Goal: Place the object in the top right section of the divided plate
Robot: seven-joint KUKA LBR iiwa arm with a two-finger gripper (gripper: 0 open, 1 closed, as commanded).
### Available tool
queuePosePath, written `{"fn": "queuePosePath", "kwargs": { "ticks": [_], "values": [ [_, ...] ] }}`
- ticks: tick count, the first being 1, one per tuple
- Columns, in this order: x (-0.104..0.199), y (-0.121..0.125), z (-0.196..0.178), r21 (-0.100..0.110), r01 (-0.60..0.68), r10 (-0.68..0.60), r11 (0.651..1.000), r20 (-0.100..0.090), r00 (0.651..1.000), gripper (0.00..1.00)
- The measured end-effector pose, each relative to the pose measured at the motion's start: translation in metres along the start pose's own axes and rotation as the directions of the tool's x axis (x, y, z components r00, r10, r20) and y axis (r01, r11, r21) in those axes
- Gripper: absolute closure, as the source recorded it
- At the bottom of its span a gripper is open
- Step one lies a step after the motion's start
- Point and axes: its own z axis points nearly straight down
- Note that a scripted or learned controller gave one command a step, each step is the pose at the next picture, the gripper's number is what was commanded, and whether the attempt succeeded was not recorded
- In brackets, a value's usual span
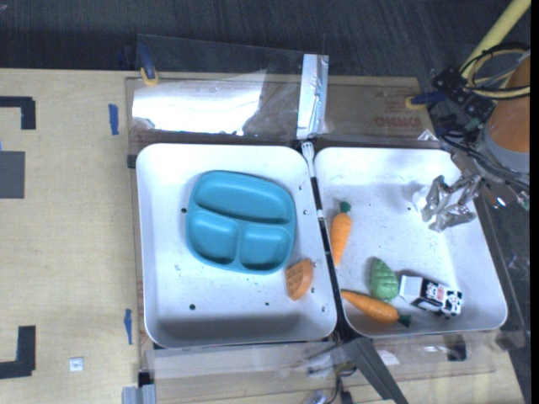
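A blue divided plate (pixel 239 220) lies in the left bin (pixel 160 251), one long section at the back and two smaller ones in front. An orange bread-like piece (pixel 299 279) rests by that bin's right wall, just off the plate's front right corner. In the right bin (pixel 480 310) lie an upright carrot (pixel 339 235), a second carrot (pixel 371 306) lying flat, a green leafy vegetable (pixel 383 279) and a small white toy car (pixel 431 295). My gripper (pixel 444 204) hangs over the right bin's back right part, nothing visible between its fingers.
A clear plastic sheet (pixel 227 99) and a metal strip (pixel 312 95) stand behind the bins. Cables and the orange-banded arm (pixel 505 124) crowd the right edge. Blue tape marks (pixel 114 118) sit on the bench at left.
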Motion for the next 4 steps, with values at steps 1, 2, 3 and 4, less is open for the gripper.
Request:
{"fn": "queuePosePath", "kwargs": {
  "ticks": [1,2,3,4],
  "values": [
    [-0.051,0.007,-0.013,0.001,0.293,-0.293,0.956,0.002,0.956,1.0],
    [-0.053,0.006,-0.025,0.006,0.287,-0.287,0.958,0.011,0.958,1.0],
    [-0.08,0.036,0.074,0.0,0.649,-0.649,0.761,0.001,0.761,1.0],
    [-0.062,0.083,0.075,-0.003,0.745,-0.745,0.667,0.001,0.667,1.0]
  ]
}}
